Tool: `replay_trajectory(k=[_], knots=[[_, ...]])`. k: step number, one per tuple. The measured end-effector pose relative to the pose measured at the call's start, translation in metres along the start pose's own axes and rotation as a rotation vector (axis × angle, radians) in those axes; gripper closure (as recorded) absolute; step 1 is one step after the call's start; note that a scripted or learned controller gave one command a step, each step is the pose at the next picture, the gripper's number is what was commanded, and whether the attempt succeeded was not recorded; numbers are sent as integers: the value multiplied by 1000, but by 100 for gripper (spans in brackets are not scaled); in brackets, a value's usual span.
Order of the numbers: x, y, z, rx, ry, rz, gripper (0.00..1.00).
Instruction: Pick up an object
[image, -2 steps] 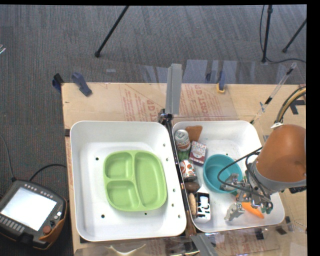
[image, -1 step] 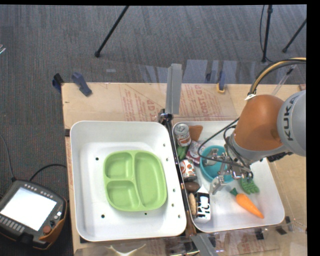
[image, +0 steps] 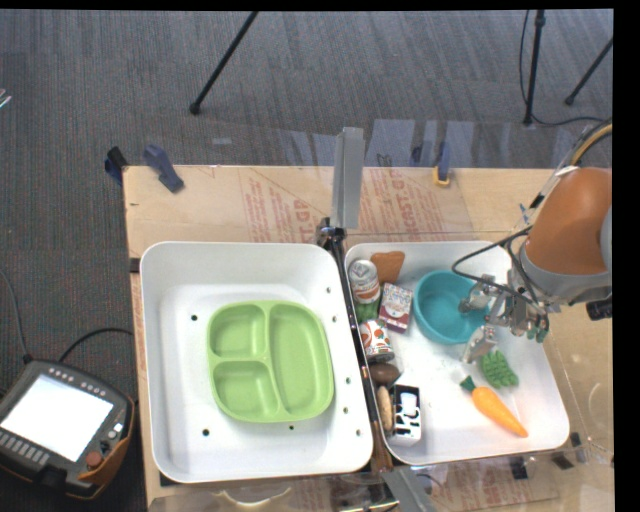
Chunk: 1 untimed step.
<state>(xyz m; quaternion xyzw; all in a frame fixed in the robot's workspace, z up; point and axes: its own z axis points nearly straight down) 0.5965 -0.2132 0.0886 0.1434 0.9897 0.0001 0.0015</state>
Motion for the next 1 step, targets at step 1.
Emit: replay_trajectory(k=[1], knots=[[108, -30, -6, -3, -23, 4, 0]])
